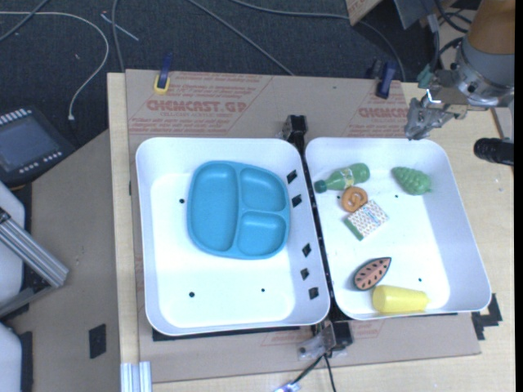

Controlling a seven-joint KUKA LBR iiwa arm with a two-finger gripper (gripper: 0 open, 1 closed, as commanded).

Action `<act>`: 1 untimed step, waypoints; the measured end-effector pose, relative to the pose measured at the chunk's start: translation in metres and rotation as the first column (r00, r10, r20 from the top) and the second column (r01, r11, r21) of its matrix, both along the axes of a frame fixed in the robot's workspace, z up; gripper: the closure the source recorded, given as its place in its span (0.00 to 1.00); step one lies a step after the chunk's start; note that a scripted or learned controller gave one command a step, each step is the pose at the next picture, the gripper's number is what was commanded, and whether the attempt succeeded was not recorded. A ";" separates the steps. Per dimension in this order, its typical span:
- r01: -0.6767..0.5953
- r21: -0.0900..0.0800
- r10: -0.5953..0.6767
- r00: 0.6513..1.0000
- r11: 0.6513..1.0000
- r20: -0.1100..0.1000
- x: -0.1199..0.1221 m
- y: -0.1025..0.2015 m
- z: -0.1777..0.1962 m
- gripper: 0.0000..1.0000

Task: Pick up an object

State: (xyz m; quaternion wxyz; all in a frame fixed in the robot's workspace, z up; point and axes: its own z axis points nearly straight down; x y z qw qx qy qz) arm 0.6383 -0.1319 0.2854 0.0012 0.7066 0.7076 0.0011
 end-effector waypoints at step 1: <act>-0.003 0.003 0.003 1.000 1.000 -0.007 -0.016 0.049 -0.018 1.00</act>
